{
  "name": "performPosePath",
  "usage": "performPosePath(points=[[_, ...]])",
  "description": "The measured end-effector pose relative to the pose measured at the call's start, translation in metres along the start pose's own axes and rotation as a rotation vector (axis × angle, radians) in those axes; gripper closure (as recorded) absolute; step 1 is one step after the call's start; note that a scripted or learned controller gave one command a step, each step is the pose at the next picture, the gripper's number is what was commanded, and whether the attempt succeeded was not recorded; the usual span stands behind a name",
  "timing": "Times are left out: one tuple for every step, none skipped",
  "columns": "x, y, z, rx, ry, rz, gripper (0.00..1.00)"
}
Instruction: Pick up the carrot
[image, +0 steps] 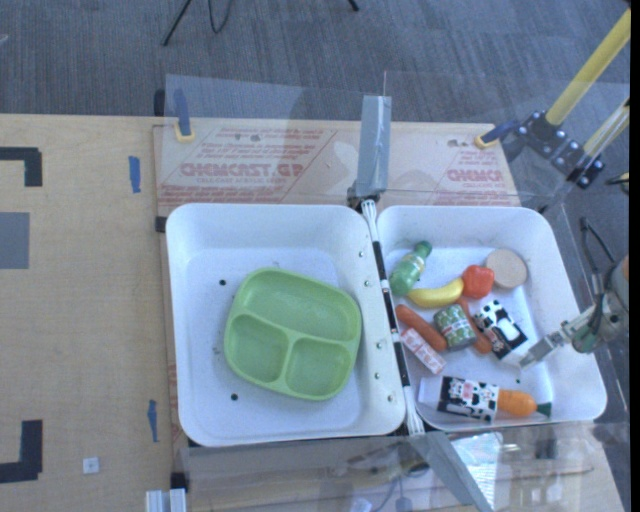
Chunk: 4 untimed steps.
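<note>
- Smooth, tapered orange carrot with a dark green stub (519, 403): lying flat at the front edge of the right shallow white plastic bin (568, 268), touching a black-and-white printed carton (470, 397).
- Same bin: yellow banana (437, 294), green bottle (409, 267), round tan disc (506, 268).
- Left white bin (195, 300): glossy green three-compartment plate (292, 333).
- Metallic end effector (545, 350): low over right bin, carrot not gripped; finger spread cannot be told.

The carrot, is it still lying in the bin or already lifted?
Lying in the bin. The carrot rests flat on the right bin's floor by a small carton; the hand sits apart from it.
</note>
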<state>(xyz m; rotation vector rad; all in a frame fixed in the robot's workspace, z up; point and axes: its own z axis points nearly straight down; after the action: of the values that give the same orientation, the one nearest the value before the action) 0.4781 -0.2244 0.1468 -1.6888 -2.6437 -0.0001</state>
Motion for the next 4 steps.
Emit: performPosePath(points=[[-0.0005,0.0039,0.0607,-0.007,-0.007,-0.410,0.00],[-0.0015,0.0038,0.0511,-0.009,-0.009,-0.406,1.00],[-0.0016,0.0037,0.0511,-0.009,-0.009,-0.406,0.00],[-0.0016,0.0037,0.0511,-0.009,-0.009,-0.406,0.00]])
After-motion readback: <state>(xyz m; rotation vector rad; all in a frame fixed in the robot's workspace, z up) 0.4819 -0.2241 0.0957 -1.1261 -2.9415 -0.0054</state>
